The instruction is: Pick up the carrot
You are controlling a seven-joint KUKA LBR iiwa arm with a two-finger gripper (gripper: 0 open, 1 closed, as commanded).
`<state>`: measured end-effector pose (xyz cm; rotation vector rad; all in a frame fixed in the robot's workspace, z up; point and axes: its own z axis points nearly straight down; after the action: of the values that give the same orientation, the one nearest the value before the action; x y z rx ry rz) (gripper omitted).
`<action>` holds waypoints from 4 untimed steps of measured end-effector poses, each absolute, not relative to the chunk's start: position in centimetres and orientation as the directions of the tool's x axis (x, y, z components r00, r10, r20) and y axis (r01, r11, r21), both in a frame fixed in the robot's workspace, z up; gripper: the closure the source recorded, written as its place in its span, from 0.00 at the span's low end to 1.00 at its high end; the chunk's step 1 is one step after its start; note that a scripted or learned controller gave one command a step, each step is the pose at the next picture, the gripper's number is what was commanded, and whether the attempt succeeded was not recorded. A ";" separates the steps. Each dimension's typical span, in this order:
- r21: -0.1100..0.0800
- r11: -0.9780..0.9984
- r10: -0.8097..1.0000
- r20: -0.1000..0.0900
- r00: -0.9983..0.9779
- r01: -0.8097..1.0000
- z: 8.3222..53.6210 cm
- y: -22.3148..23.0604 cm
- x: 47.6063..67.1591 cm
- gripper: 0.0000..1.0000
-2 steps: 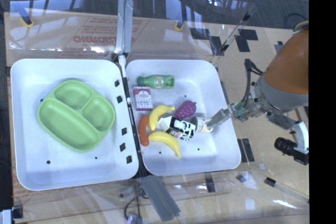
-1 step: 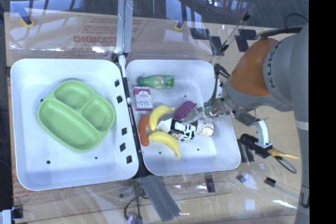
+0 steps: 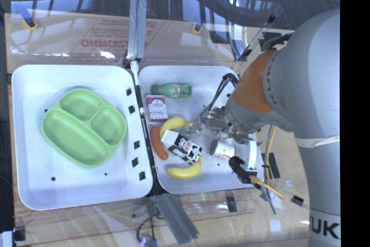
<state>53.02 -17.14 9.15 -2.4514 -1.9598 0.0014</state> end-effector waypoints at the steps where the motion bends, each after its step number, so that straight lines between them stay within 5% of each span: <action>1: -0.006 -0.341 0.940 0.000 0.341 0.940 9.1 -10.8 50.1 0.00; 2: -0.001 -0.175 0.985 0.001 0.175 0.985 26.1 -9.8 50.2 0.00; 3: -0.008 -0.399 0.917 -0.001 0.399 0.917 15.5 -9.0 47.9 0.00; 4: 0.024 -0.605 0.796 0.004 0.605 0.796 10.5 -9.9 48.1 0.00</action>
<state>48.14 -9.93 10.49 -2.8318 -1.4050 -0.0221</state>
